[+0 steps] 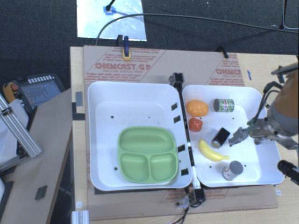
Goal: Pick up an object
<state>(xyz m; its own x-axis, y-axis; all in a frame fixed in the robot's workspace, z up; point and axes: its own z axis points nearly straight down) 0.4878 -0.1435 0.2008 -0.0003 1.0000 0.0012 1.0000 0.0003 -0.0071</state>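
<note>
Gripper (235, 138) sat in the right bin (252, 97), centre-right of frame, just right of the black cylinder (221, 136). You couldn't tell its grasp state from this view, and nothing was visibly held.

Black cylinder lay tilted mid-bin, above the banana (213, 151) and right of the small red fruit (195, 123). My read: light, rigid, smooth-sided, so likely to roll or slip. You'd want to pinch across its round sides at mid-length.

Orange fruit (197, 108) and green-labelled can (224, 105) were above it, and the grey-capped object (232, 169) was lower right.
</note>
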